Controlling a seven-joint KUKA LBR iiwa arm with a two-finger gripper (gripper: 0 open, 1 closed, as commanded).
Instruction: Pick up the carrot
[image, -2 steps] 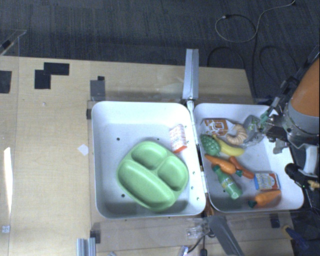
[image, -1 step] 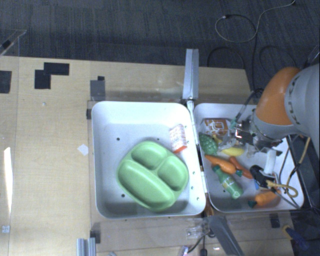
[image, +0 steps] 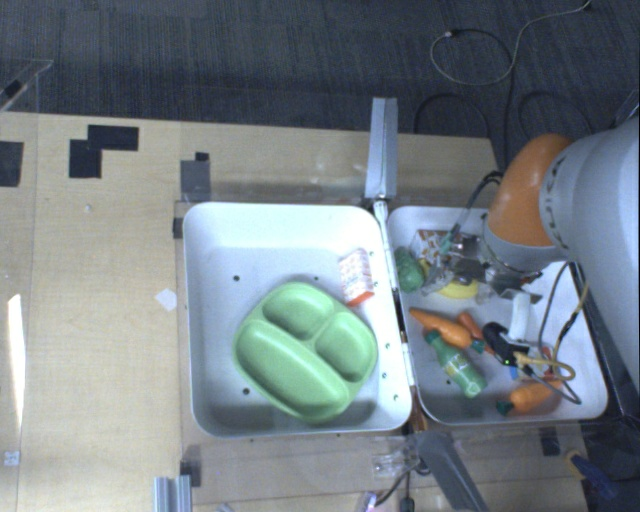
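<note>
carrot lies loose on the floor of the right bin amid a green bottle and yellow toy, clear for a top grasp; tool hovers near the bin's far wall, its spread can't be judged; green tray sits in the left bin.

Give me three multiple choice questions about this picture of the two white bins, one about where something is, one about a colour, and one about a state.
1. Where does the green three-compartment plastic plate lie?
A. left bin
B. right bin
C. on the bench outside the bins

2. What colour is the band above the arm's wrist?
A. blue
B. orange
C. white

3. How is the orange plastic carrot placed?
A. lying on the right bin's floor
B. standing upright on the plate
C. hanging over the bin's edge

Answers:
1 A, the plate sits on the left bin's floor.
2 B, the orange band is plain.
3 A, the carrot lies flat in the right bin, below the pincer.
</note>
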